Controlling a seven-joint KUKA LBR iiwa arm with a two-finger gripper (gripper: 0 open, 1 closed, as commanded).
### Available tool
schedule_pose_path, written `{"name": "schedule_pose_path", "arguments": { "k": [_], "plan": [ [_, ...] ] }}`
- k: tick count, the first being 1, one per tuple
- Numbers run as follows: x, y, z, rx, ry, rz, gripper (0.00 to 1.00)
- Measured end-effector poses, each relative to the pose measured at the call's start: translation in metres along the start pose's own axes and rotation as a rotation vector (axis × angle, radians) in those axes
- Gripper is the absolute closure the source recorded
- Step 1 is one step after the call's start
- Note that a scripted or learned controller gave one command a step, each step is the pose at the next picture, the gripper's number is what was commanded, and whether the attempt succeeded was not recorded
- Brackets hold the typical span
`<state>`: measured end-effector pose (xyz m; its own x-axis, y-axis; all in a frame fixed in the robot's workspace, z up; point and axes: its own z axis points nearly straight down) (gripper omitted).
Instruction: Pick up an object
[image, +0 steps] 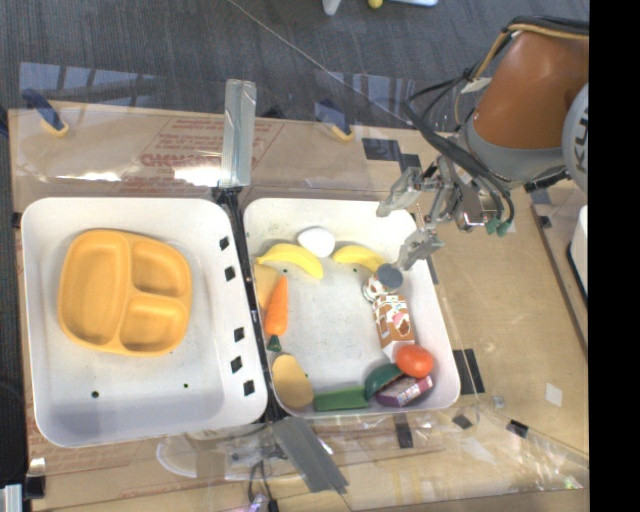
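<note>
No brand or label can be read; faint red print on the cardboard under the clear plastic sheet (190, 145) at the upper left of the frame is too blurred to make out.

There are two shallow white plastic bins. The left bin (60, 400) holds one orange-yellow plastic tray with three compartments (124, 291).

The right bin (330, 330), at the frame's centre, holds the candidates for picking:
- two yellow toy bananas, one at upper left (292, 261), one just right of it (357, 256)
- one small white round object (316, 241) between them
- one orange toy carrot (277, 306) along the left wall
- one tan oval piece (292, 378) in the lower left corner
- one green stick-shaped piece (340, 399) along the lower wall
- one brown-and-white small carton (393, 318)
- one red toy tomato (414, 360)
- one purple-and-white packet (405, 391) in the lower right corner

The grey two-finger gripper (408, 228) hangs over the right bin's upper right corner with its fingers spread apart, nothing between them.
</note>
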<state>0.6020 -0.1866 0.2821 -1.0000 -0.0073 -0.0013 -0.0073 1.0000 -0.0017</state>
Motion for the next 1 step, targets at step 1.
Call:
{"name": "schedule_pose_path", "arguments": {
  "k": [1],
  "plan": [
    [0.0252, -0.0222, 0.1054, -0.003, 0.008, 0.055, 0.00]
  ]
}}
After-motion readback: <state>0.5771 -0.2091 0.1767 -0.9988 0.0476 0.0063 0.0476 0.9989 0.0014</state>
